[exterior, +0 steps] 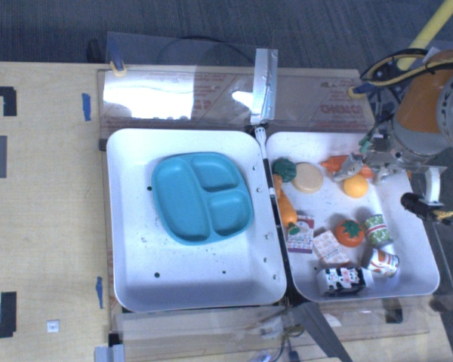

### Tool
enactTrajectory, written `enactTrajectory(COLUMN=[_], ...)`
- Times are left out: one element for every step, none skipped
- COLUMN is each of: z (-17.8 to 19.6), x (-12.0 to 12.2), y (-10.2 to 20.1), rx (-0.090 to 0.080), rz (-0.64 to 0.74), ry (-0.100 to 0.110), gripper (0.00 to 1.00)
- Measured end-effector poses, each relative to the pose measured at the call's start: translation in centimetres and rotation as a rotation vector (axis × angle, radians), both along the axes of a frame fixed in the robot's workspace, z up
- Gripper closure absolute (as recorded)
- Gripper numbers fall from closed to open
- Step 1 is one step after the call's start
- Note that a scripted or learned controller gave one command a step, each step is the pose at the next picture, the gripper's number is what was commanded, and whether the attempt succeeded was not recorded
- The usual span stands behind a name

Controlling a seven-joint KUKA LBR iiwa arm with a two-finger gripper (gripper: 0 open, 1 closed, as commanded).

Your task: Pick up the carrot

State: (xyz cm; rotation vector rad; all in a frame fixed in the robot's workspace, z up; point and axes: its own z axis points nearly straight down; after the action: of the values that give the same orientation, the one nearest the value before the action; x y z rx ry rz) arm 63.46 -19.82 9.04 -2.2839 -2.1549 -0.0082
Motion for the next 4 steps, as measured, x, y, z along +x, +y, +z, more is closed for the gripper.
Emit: enactTrajectory(z=[-0.4,-0.4,5.3,-0.4], x=[-3.5,1.2,3.4,-3.5], y=[2.0,-1.1,0.2,1.8], rx=[-0.004,0.013,-0.009,-0.006], rz=[0.217,0.310,0.158,0.078], ry=[0.001,0.017,-0.006,0.000], gripper=[0.00,0.00,0.00,0.00])
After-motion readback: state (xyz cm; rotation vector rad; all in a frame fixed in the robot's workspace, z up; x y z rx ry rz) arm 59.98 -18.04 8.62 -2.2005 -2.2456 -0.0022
